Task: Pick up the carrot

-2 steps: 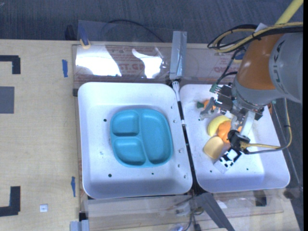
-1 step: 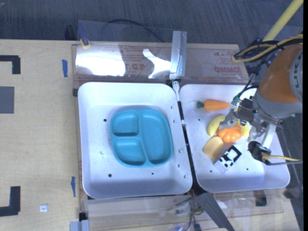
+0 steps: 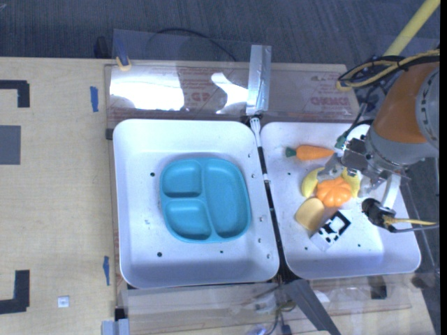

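Note:
The carrot [image 3: 312, 153], orange with a green tip at its left end, lies near the back of the right bin [image 3: 398, 257]. My gripper [image 3: 343, 169] hangs just right of the carrot's thick end, above a cluster of toy foods. The grey arm with its orange band [image 3: 399, 114] reaches in from the right. The carrot rests on the bin floor and nothing holds it.
Below the carrot sit a yellow banana-like piece [image 3: 310, 183], an orange round fruit [image 3: 334, 192], a yellow block [image 3: 309, 213] and a black-and-white tag [image 3: 336, 227]. The left bin [image 3: 133, 187] holds a blue divided plate [image 3: 205, 198]. A metal divider post [image 3: 258, 79] stands behind the bins.

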`<state>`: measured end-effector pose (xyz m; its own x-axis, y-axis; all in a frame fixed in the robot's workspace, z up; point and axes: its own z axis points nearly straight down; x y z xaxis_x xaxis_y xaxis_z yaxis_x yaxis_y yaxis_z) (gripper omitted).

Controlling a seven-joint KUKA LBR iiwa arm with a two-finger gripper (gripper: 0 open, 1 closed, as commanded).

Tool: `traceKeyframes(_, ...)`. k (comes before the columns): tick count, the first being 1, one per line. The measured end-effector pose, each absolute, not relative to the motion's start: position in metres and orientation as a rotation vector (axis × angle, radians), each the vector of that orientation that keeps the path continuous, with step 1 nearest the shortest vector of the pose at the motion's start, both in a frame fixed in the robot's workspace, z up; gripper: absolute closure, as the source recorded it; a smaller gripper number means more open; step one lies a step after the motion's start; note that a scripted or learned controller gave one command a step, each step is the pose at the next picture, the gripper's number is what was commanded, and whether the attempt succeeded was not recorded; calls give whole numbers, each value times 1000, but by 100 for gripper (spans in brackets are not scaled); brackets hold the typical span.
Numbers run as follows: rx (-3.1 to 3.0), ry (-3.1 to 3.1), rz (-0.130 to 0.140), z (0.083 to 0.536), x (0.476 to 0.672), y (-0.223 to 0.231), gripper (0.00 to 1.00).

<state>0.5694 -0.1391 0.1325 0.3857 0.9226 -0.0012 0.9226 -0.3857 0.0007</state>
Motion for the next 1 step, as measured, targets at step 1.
traceKeyframes(1, 2572, 1790, 4, 201, 522, -195, 0)
